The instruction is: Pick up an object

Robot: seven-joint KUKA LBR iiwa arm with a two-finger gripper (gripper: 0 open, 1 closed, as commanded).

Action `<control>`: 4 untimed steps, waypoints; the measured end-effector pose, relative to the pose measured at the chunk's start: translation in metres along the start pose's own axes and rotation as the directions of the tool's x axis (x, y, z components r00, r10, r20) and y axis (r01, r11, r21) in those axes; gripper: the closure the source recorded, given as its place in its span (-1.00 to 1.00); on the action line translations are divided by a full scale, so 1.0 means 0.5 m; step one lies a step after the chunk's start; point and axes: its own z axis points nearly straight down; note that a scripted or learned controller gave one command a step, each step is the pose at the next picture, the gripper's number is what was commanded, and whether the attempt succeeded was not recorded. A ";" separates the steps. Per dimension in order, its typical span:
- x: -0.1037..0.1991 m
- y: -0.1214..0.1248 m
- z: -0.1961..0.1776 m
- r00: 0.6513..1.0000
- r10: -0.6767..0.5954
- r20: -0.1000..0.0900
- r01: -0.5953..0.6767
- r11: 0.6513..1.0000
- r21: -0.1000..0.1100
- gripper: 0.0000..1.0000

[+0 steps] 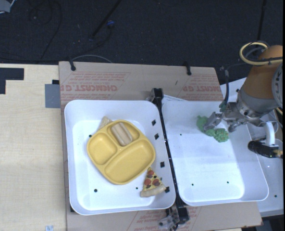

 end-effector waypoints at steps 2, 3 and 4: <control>-0.019 0.007 -0.139 1.000 0.001 0.003 -0.001 1.000 -0.008 1.00; -0.019 0.014 -0.264 1.000 -0.002 0.003 0.002 1.000 -0.008 1.00; -0.018 0.015 -0.264 1.000 -0.003 0.002 0.003 1.000 -0.004 1.00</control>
